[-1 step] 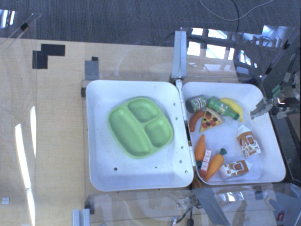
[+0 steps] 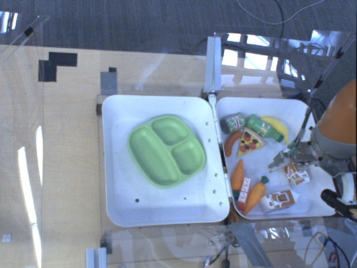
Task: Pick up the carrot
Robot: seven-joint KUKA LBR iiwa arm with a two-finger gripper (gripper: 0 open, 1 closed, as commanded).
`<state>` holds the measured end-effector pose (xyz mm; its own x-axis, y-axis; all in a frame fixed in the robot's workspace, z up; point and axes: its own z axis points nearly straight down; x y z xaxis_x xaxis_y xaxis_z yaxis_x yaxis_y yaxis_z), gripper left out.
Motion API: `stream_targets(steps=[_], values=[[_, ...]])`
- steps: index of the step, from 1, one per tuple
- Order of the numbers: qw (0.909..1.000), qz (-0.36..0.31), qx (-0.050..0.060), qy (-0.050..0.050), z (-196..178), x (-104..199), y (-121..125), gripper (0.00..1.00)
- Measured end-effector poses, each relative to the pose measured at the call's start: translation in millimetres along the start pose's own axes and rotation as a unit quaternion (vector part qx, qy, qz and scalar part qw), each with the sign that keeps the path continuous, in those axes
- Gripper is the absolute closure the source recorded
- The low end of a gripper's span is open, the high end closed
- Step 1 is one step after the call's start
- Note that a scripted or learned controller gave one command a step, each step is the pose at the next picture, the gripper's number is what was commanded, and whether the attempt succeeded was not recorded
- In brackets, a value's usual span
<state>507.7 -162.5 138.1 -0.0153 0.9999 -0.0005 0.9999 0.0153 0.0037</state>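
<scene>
Two orange carrot-shaped pieces lie in the right bin [image 2: 312,108] near its front left corner. One carrot [image 2: 254,195] has a green top and lies tilted. A plainer orange piece [image 2: 238,176] lies just left of it, close to the bin's left wall. My gripper [image 2: 283,159] hangs over the right half of that bin, to the right of the carrot and a little farther back, apart from both pieces. Nothing shows in its grasp.
The right bin also holds a sausage [image 2: 231,143], a pizza slice [image 2: 250,141], a green bottle [image 2: 265,127], a banana [image 2: 277,127], a small can [image 2: 232,121] and two cartons [image 2: 297,175] [image 2: 278,200]. A green divided plate [image 2: 166,149] lies in the left bin [image 2: 117,194].
</scene>
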Motion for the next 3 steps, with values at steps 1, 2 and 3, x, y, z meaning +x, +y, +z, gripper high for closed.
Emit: stream_targets(steps=[1, 2, 3], values=[[0.9992, 0.041, 0.000, 0.000, 37.2, 67.3, -18.7, 0.00], [0.9992, 0.040, -0.003, 0.000, 26.5, 67.7, -16.8, 1.00], [0.9992, 0.040, -0.001, 0.000, -99.1, 95.9, 12.9, 1.00]])
